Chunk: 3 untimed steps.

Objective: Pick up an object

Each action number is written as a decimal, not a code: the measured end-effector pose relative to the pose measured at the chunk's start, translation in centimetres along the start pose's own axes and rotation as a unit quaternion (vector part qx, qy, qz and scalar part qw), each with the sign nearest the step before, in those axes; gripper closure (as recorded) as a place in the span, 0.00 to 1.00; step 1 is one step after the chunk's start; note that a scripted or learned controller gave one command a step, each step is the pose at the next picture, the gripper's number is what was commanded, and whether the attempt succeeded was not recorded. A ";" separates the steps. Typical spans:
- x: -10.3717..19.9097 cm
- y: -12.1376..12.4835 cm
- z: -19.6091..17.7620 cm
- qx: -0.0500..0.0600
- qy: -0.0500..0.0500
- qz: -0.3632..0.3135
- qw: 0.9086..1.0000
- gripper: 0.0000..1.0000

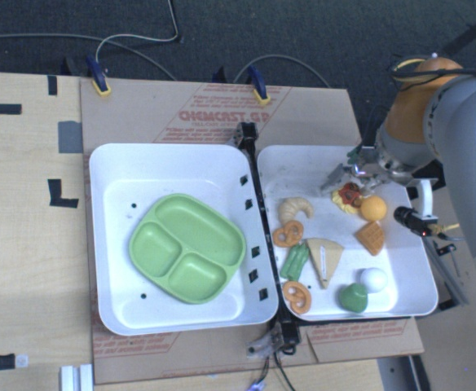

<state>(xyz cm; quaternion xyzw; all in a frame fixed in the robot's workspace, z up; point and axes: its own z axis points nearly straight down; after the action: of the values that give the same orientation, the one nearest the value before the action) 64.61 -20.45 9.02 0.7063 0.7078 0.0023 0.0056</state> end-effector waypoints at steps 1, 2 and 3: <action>-0.4 -8.7 0.0 0.000 -0.001 0.001 1.000 0.00; 5.9 -5.3 -0.5 0.002 0.002 0.000 1.000 0.00; 5.6 -15.5 0.0 0.000 -0.001 0.002 1.000 0.00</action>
<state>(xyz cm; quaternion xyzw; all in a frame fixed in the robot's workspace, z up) 49.06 -14.84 8.86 0.7075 0.7067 0.0019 0.0061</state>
